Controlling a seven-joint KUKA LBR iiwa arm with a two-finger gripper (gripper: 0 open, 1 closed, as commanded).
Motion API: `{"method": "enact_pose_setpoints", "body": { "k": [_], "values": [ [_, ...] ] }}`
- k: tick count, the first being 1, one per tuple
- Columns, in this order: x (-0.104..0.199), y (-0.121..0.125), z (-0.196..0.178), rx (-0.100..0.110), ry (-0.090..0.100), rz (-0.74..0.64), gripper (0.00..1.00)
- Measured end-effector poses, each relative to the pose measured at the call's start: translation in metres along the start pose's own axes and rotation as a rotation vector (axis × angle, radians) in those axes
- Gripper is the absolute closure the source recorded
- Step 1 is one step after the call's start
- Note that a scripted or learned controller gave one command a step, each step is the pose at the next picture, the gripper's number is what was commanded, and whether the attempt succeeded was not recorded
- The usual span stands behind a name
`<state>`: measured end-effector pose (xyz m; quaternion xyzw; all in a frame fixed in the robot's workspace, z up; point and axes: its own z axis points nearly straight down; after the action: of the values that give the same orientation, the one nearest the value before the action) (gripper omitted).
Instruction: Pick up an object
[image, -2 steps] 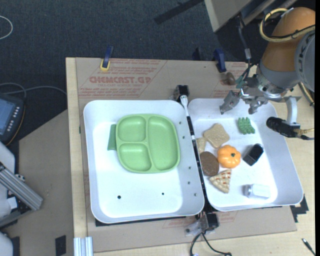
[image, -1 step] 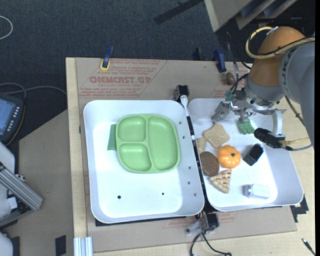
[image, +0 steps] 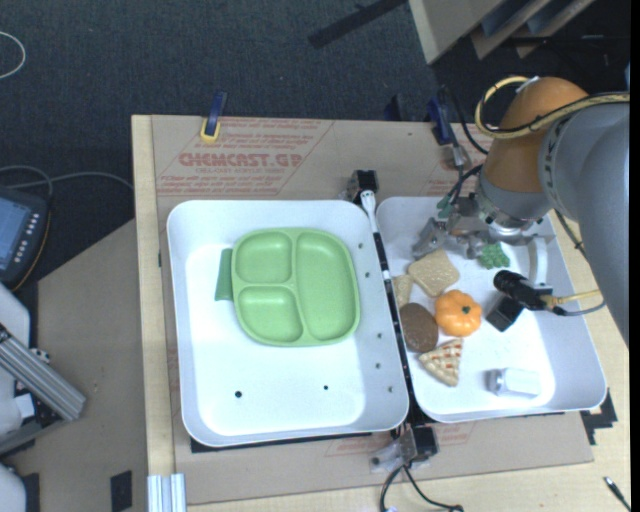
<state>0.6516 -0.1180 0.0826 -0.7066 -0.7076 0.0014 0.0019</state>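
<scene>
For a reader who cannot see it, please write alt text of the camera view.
A grey robot arm reaches from the right, its gripper low over the far part of the right bin, which holds an orange toy pumpkin, bread slice and pizza slice. The left bin holds a green divided plate.

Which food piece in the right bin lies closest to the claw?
The tan bread slice, just below the claw; the orange, brown patty and pizza wedge lie farther down.

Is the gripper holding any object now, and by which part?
It cannot be told: the gripper is low in the right bin, near the green item.
</scene>
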Motion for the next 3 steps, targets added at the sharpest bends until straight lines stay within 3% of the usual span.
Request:
{"method": "enact_pose_setpoints", "body": {
  "k": [1, 3],
  "values": [
    [0.000, 0.001, -0.013, -0.005, -0.001, 0.001, 1.00],
    [-0.012, 0.020, -0.126, -0.012, -0.003, 0.000, 1.00]
  ]
}}
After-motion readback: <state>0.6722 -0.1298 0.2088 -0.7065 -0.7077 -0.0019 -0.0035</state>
